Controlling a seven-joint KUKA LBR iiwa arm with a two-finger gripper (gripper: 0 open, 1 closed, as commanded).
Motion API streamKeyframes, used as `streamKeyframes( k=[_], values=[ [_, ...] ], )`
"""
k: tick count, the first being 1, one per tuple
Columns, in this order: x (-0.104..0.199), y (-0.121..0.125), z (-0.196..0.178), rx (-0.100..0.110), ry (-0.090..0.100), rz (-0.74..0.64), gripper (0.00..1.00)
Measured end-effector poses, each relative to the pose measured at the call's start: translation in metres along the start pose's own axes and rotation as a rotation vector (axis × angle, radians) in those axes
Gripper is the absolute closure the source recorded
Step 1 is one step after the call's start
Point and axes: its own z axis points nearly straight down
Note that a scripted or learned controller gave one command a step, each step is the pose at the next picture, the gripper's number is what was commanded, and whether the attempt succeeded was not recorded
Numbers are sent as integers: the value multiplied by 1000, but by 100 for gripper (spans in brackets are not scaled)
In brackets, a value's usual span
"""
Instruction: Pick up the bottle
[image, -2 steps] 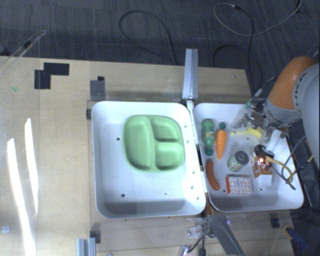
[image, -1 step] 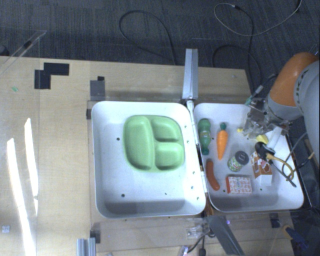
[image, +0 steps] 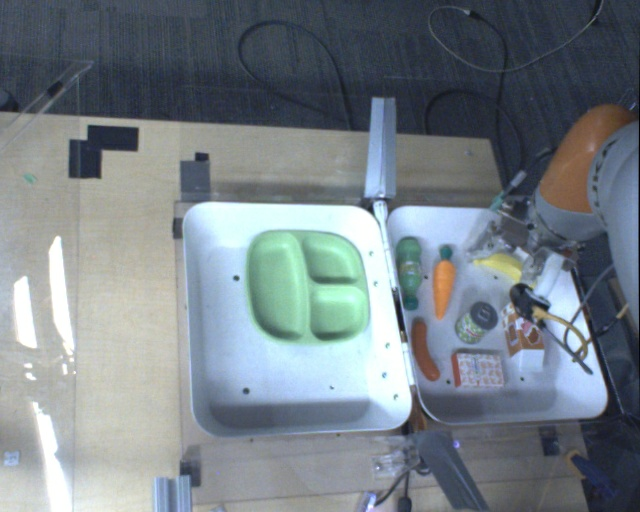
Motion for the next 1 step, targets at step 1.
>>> streamKeyframes(
  k=[1],
  values=[
    [26, -112, 14, 20, -2, -88, 0]
  ],
)
